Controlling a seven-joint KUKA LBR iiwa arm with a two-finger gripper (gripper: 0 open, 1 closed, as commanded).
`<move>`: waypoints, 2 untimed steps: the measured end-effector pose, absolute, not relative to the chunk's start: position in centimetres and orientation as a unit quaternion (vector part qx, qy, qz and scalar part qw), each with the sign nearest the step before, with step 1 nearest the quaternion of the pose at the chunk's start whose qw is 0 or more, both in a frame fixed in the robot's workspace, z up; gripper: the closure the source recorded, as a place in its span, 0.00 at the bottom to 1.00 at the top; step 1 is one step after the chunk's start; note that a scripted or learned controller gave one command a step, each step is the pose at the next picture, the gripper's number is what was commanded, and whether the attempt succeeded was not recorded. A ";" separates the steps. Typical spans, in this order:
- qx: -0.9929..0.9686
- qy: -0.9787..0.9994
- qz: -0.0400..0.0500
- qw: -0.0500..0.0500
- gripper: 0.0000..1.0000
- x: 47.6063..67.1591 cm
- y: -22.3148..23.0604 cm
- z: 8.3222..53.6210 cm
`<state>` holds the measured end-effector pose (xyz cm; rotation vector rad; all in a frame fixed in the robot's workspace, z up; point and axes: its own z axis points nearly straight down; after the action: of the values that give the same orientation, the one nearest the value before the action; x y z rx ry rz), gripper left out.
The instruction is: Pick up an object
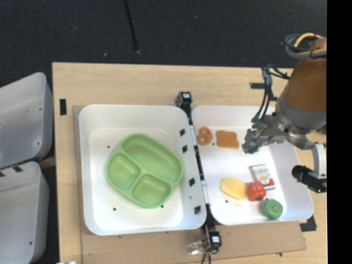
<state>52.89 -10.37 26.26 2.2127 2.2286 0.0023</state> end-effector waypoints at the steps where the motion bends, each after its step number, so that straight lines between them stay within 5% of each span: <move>1: 0.704 0.710 0.001 0.000 1.00 53.6 -4.7 26.6; 2: 0.704 0.710 0.000 -0.001 1.00 53.0 0.5 26.6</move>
<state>52.96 0.49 26.61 2.2140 2.2314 0.0007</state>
